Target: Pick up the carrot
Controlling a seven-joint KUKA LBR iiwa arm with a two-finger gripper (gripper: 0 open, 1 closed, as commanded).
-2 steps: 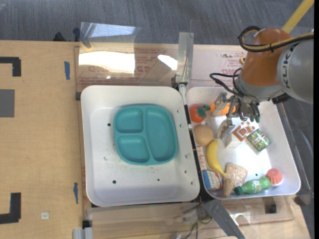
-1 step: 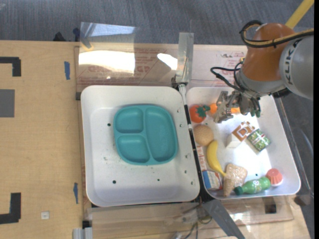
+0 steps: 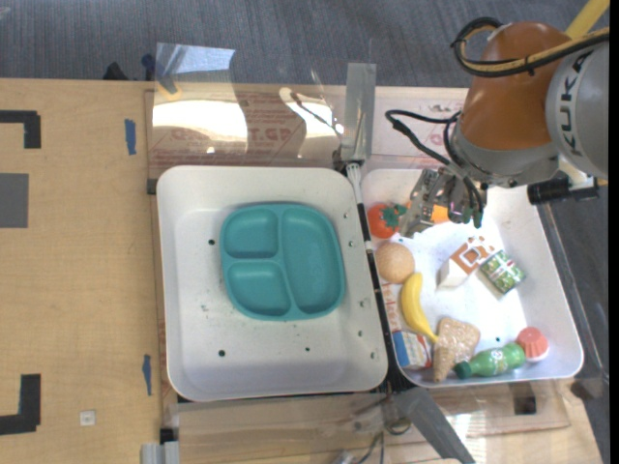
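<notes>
The carrot [image 3: 385, 221] is orange with a bit of green on it and lies at the far left of the right bin [image 3: 556, 288], against the wall between the bins. My gripper [image 3: 441, 205] hangs just to its right, low over the bin's far end, and hides part of it. A patch of orange shows under the gripper. Nothing is visibly lifted off the bin floor.
The right bin also holds a beige egg-like ball [image 3: 395, 261], a banana [image 3: 416, 305], a white and orange carton [image 3: 464, 259], a green box [image 3: 503, 272], bread [image 3: 455, 341], a green bottle [image 3: 493, 359] and a red ball [image 3: 532, 342]. A teal divided plate [image 3: 283, 259] lies in the left bin [image 3: 184, 288].
</notes>
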